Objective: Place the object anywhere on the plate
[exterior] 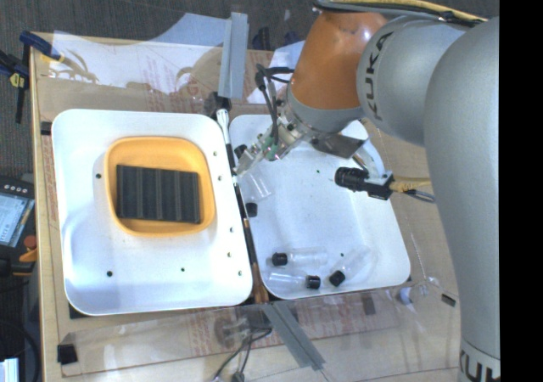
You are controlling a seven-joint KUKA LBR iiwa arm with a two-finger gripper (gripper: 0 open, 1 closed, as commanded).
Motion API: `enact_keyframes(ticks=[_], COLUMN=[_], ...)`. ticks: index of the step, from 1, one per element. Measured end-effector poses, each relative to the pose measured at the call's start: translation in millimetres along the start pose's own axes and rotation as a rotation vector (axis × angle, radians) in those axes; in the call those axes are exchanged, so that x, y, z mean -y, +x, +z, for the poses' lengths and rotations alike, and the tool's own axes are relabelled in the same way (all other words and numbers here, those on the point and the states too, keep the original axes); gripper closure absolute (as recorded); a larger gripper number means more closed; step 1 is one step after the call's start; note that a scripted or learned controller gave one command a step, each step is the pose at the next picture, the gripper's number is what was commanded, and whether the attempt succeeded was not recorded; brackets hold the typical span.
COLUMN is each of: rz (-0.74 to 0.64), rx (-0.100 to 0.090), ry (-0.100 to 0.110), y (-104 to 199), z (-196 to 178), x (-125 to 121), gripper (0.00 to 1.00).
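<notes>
The grey arm point(441, 117) hides the pincer's state; clear tubes point(318, 270) lie roughly left-right.

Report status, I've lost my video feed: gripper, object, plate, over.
Gripper low at the right bin's upper-left corner, fingers unclear. Clear black-capped tubes lie along that bin's near edge. Yellow plate in left bin, dark ridged block on it.

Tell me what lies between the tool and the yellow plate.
In the camera view, the tool hangs at the right bin's left edge. Between it and the yellow plate lie the two bins' adjoining rims and bare floor of the left bin.
</notes>
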State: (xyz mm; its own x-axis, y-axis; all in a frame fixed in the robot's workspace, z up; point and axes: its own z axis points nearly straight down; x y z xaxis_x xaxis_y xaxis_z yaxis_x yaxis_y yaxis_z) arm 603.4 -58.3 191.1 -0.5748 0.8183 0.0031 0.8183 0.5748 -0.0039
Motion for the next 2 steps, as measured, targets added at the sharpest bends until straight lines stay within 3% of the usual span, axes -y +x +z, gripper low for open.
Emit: enact_keyframes(ticks=[1,2], rz=[0.000,0.541], rx=[0.001,-0.001], ry=[0.000,0.002], y=[-0.4,64.5], z=[-0.1,0.9], x=[0.2,-0.9], gripper=[0.00,0.00])
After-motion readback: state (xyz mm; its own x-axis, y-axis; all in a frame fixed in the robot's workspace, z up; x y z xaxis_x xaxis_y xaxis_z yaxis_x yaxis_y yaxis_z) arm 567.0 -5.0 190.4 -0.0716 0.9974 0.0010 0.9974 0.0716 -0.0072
